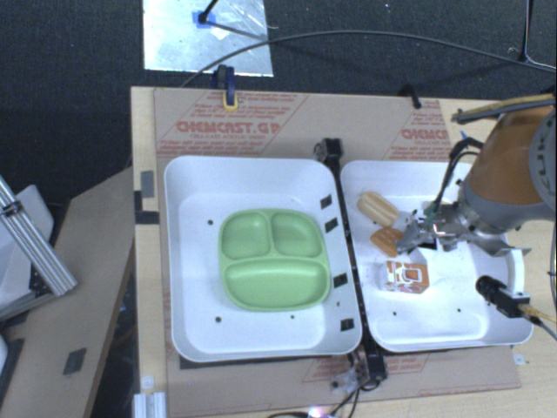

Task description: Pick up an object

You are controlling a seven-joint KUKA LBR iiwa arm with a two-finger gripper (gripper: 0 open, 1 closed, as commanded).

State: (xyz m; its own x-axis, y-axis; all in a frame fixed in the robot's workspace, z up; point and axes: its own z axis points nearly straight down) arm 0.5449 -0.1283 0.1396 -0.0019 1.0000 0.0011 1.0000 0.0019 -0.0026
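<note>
**A:** Layout, biggest items first. The left bin (pixel 252 177) carries a green divided plate (pixel 275 259) near its middle. The right bin (pixel 435 325) carries the candidates for picking. The arm (pixel 513 177) reaches in from the right, low over that right bin.

**B:** And the tool?

**A:** The gripper (pixel 409 233) sits at the upper middle of the right bin, right beside a tan bread roll (pixel 379 207) and an orange-brown piece (pixel 386 240) just below the roll. I cannot tell how its jaws stand; the tip is a dark cluster from here.

**B:** Anything lifted?

**A:** Nothing that I can confirm. The orange piece touches or overlaps the tip, but I cannot see it between the fingers. A small orange and white packet (pixel 406 276) lies flat just below, apart from the tip.

**B:** Step in hand?

**A:** Judged as the approach-and-grasp step. The next move calls for closing squarely on the orange piece or the roll, then a straight lift clear of the bin floor.
</note>
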